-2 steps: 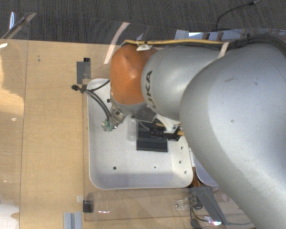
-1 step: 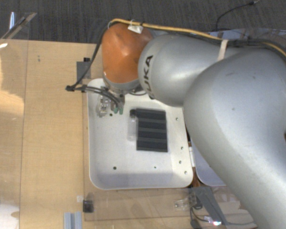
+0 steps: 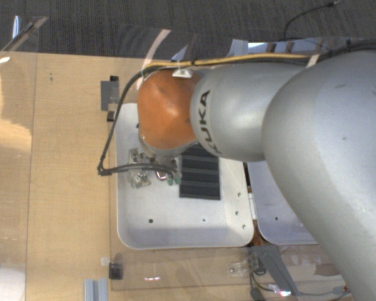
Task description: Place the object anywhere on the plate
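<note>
Wooden tabletop (image 3: 56,168) carries two white bins; the left bin (image 3: 175,231) holds a dark ribbed plate (image 3: 200,174) near its centre. Arm (image 3: 269,118) reaches in from 3 o'clock, its orange band (image 3: 166,111) poised over the bin's upper half, presumably to work straight downward. Claw (image 3: 151,168) sits at the plate's 9 o'clock; cannot tell its state. A small object (image 3: 171,179) with a green speck lies just beside the plate's left edge, too small to identify. Placement judged incomplete.
</note>
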Tool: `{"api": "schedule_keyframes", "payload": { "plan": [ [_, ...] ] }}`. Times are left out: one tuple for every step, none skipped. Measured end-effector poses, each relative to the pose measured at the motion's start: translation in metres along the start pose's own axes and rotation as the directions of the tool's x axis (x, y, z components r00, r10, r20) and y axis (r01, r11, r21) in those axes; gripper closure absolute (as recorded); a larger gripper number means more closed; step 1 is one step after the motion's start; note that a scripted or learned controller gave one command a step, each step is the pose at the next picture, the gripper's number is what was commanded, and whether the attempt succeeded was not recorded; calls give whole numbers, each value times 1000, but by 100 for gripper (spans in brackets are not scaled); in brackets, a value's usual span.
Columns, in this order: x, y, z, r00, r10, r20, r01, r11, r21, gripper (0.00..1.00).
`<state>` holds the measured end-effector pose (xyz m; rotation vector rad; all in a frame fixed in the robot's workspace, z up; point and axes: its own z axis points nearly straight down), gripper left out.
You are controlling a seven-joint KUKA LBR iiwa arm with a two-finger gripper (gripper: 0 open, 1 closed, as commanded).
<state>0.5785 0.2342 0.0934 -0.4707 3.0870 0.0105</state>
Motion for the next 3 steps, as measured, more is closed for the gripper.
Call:
{"api": "schedule_keyframes", "payload": {
  "plan": [
    [-23,-4,-26,935,-354,-8,354,935,-3,100],
    [-87,-36,-108,835,-550,-5,550,835,-4,100],
    [-88,-34,-135,838,-545,-5,545,838,-4,100]
  ]
}}
